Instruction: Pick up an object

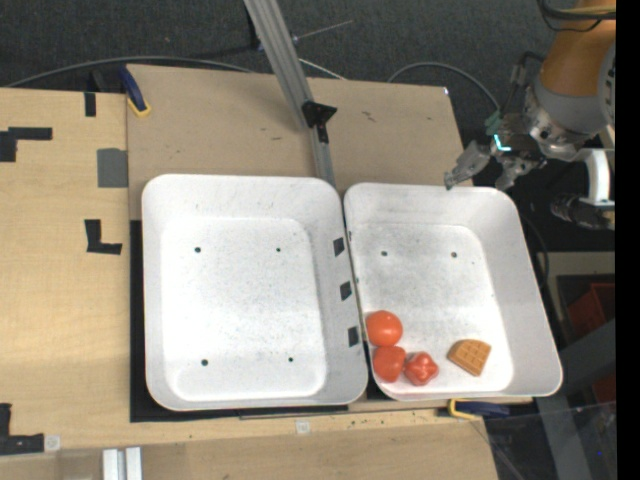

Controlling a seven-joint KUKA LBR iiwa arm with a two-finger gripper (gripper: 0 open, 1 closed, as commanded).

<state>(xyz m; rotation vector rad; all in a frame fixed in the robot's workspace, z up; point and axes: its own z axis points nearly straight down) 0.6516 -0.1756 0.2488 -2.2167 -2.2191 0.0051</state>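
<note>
Two bins, four small items, one arm

Two white bins sit side by side: the left bin [240, 288] and the right bin [440, 268]. In the right bin lie three red items, a round tomato [384, 328], a second tomato [389, 364] and a lumpy red pepper [421, 369], plus one tan waffle [470, 356]. One gripper [480, 166] hangs at the bin's far edge.

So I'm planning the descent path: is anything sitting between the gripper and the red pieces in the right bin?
Nothing visible. The gripper hangs over the right bin's far rim, and bare bin floor lies between it and the red pieces at the near-left corner. The waffle piece sits off to their right.
</note>
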